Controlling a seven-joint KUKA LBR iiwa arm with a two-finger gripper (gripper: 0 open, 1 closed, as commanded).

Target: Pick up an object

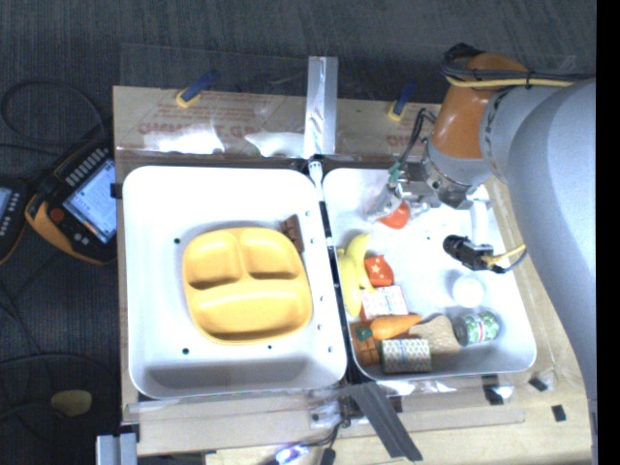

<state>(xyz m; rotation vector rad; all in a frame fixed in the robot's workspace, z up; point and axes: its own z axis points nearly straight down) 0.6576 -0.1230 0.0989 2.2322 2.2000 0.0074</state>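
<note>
- Camera view: a table [145, 114] carries two shallow white bins side by side, the left bin [145, 260] and the right bin [431, 274], with a narrow divide between them.
- The arm [552, 153] reaches in from the right. Its orange band [463, 122] sits above the far right corner of the right bin.
- The pincer [400, 198] hangs low over the far part of the right bin, near the back wall and a little right of the divide.
- From this angle I cannot tell whether the pincer is clenched or released.
- A small red-orange piece [395, 217] lies right at the tip of the pincer, touching it or just under it. Whether it is gripped cannot be made out.
- The other pickable things crowd the near left part of the right bin.
- A banana [351, 260] lies along the divide, with a red item with a pale label [379, 271] just beside it.
- Below those is a pale box [384, 303], and a carrot [392, 325] lies across just in front of it.
- A patterned roll [407, 355] rests against the near wall.
- A green can [476, 328] lies on its side towards the near right corner, with a white round lid [468, 288] near it.
- The left bin holds a yellow divided tray [247, 284], well apart from the pincer.
- A small brown thing [292, 231] sits at the tray's far right corner.
- An orange and black handset [82, 206] lies on the floor, left of the table.
</note>
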